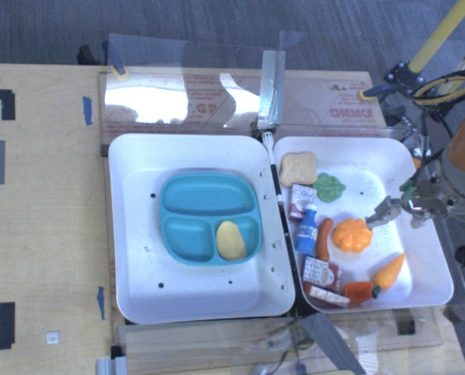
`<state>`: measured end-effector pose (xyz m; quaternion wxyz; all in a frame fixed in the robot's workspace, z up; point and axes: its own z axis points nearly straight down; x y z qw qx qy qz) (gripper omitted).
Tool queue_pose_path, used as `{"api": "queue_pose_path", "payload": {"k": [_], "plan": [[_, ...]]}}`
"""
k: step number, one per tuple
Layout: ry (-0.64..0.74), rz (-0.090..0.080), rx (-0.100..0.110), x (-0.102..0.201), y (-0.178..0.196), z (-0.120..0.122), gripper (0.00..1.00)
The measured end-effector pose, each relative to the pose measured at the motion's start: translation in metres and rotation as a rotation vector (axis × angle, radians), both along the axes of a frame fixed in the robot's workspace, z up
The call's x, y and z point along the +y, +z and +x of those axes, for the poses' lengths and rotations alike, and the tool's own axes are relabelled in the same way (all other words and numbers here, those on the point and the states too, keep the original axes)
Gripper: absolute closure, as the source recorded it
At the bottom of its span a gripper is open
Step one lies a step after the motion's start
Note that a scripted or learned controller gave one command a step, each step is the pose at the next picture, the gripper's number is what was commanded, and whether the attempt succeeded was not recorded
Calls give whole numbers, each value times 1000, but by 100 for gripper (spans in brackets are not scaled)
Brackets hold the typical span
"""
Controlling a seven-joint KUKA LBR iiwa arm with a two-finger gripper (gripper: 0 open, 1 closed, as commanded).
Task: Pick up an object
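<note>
My gripper (395,217) hangs over the right side of the right bin (431,276), open, with nothing between its fingers. One finger (380,212) points left toward an orange pumpkin-like toy (352,235), just short of it. Around the toy lie a carrot (390,271), a brown sausage (323,239), a blue bottle (307,230), a green leaf (329,186) and a slice of toast (298,166).
Small cartons (302,198) (320,272) and a red piece (358,291) lie along the right bin's left and front sides. The left bin (130,233) holds a blue divided plate (205,198) with a yellow potato-like item (230,241) in its lower right compartment.
</note>
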<state>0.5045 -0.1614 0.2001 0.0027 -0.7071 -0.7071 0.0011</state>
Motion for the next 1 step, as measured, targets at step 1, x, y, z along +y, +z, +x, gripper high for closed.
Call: {"api": "queue_pose_path", "payload": {"k": [1], "plan": [[132, -1, -4, 39, -100, 9, 0]]}}
